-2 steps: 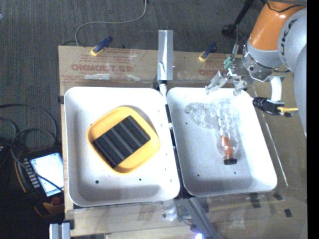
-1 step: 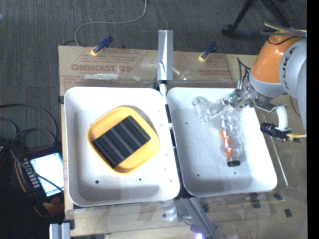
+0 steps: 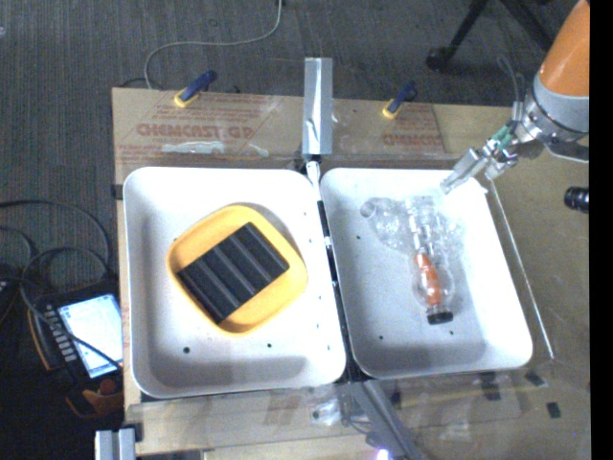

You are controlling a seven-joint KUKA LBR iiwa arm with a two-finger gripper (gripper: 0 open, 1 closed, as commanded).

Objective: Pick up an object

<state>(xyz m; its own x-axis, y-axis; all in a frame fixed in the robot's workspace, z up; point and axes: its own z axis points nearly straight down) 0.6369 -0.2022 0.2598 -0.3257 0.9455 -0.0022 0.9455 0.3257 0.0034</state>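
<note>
A clear plastic bottle (image 3: 428,274) with an orange label and a black cap lies in the right bin (image 3: 383,343), its cap toward the front. Clear crumpled plastic (image 3: 393,220) lies just behind it. A yellow block with a black ribbed top (image 3: 238,268) rests in the middle of the left bin (image 3: 153,353). My gripper (image 3: 452,183) hangs over the back right corner of the right bin, pointing down and left. Its tip is a short way behind and right of the clear plastic. Nothing is seen in it.
The arm's orange band (image 3: 575,56) is at the upper right. A grey upright bar (image 3: 317,103) stands behind the seam between the bins. Two blue-and-yellow clamps (image 3: 194,87) (image 3: 399,97) hold the cardboard at the back. Cables and a device (image 3: 81,329) lie left of the bench.
</note>
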